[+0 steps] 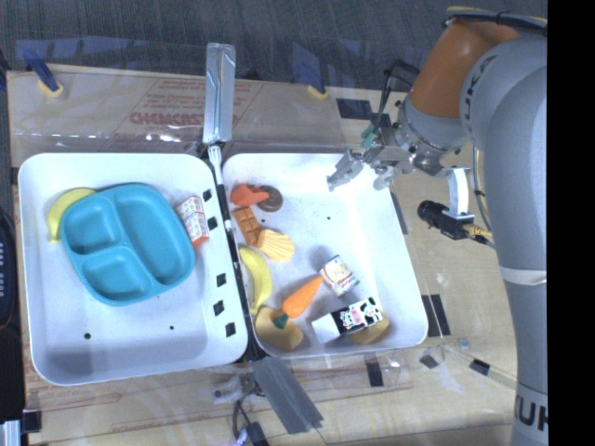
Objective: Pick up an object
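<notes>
Your gripper (361,167) hangs over the right bin's (395,240) far edge, fingers spread, holding nothing; nearest target, the orange toy (247,194), lies to its left; carrot (302,296) sits nearer the camera.

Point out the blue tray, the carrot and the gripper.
Blue tray (130,240): camera view, on the ridge between its compartments.
Carrot (303,296): camera view, middle of its orange body.
Gripper (358,170): camera view, midway between its fingertips, over the right bin's upper edge.
</notes>
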